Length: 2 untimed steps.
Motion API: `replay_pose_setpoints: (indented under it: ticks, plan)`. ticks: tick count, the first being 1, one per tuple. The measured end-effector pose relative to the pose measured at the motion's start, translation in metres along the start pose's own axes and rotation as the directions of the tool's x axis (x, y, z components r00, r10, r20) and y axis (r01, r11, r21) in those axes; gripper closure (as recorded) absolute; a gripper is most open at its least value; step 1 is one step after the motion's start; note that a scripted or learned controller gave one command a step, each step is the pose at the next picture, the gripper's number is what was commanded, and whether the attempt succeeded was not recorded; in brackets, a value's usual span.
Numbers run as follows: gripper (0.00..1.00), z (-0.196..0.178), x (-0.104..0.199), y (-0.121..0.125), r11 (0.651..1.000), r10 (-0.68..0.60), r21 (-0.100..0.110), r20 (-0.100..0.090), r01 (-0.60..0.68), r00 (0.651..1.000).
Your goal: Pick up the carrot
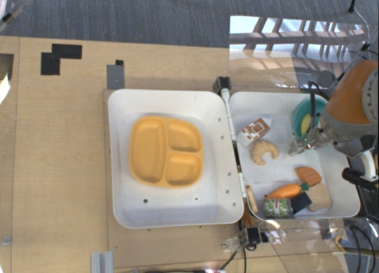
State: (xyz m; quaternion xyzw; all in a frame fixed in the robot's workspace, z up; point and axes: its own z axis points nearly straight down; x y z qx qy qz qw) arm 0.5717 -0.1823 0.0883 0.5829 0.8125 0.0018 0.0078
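Carrot (285, 191) lay at the right bin's (278, 101) 6 o'clock, touching a green can (277, 207). Tool (303, 145) hung w/ nothing held, approx. 1 o'clock of it; open or closed, couldn't tell. Best descend carrot-centred, avoiding can.

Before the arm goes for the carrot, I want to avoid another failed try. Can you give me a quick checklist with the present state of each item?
1. Carrot in view, lying in the right bin: ok.
2. Carrot free of the hand: ok; the hand hangs apart from it, toward the bin's far side.
3. Hand lined up over the carrot: not ok.
4. Room around the carrot: not ok; the green can and a dark item crowd its near side.
5. Path from hand to carrot: cannot tell; the orange-brown piece lies near it.
6. Fingers ready: cannot tell.
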Motion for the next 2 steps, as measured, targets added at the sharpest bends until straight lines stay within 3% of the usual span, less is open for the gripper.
replay_pose_setpoints:
  ticks: [1,2]
  plan:
    - [0.0,-0.003,0.05,-0.05,0.996,-0.085,-0.004,0.0,0.085,0.996]
    - [0.0,-0.003,0.049,-0.064,0.948,-0.318,-0.008,0.006,0.319,0.948]
